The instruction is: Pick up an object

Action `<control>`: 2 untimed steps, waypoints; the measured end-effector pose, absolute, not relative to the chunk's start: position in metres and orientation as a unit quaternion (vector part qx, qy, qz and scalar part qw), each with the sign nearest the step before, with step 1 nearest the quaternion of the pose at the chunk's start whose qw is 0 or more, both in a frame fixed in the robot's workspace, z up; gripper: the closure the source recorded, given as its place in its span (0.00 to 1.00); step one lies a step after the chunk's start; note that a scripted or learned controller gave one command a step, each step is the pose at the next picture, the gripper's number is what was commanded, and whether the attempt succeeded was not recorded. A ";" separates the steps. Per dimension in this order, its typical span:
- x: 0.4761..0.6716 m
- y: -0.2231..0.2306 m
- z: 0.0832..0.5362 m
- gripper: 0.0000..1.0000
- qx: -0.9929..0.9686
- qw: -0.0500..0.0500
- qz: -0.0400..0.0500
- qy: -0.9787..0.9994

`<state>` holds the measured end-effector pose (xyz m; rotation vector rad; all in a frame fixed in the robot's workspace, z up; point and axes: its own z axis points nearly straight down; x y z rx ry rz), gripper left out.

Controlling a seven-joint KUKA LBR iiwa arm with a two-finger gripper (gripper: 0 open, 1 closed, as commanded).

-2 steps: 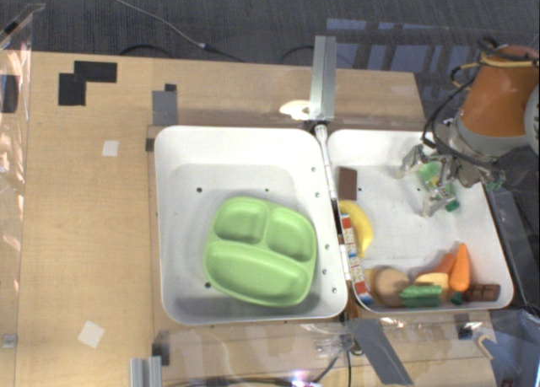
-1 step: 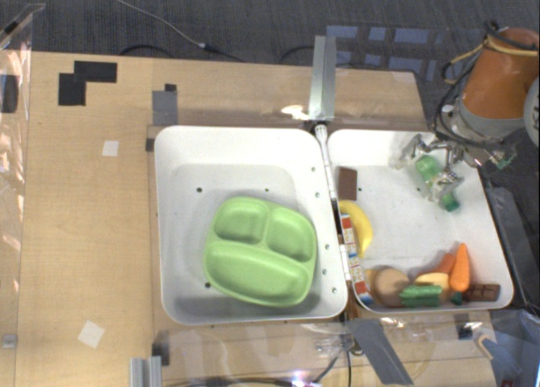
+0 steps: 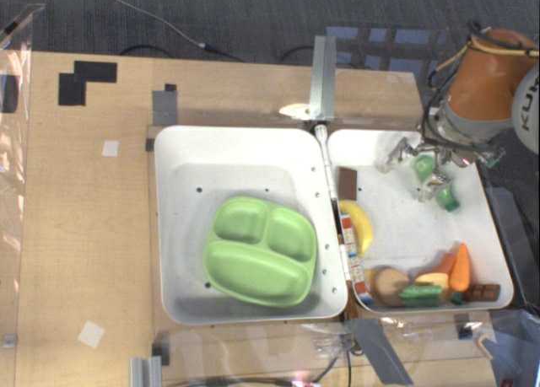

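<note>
My gripper [image 3: 415, 171] hangs over the far right part of the right bin [image 3: 396, 233], its fingers spread open. A small green object [image 3: 424, 165] shows between the fingers, and I cannot see them pressing on it. A second small green piece [image 3: 448, 201] lies on the bin floor just right of the gripper. Further into this bin lie a yellow banana [image 3: 361, 227] and a brown block [image 3: 347, 181]. At the near edge sit an orange carrot [image 3: 459, 267], a brown round object [image 3: 388, 284] and a green stick [image 3: 419, 294].
The left bin [image 3: 181, 208] holds a light green divided plate [image 3: 261, 250]. A metal divider rail [image 3: 331, 208] runs between the bins, with a striped strip [image 3: 346, 246] beside it. A yellow piece [image 3: 433, 279] and a dark brown bar [image 3: 482, 292] lie near the carrot.
</note>
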<state>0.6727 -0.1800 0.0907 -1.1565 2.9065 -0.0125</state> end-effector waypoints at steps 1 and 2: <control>0.676 -0.180 0.106 1.00 -0.369 0.013 -0.007 0.929; 0.655 -0.157 0.288 1.00 -0.348 0.012 -0.007 0.937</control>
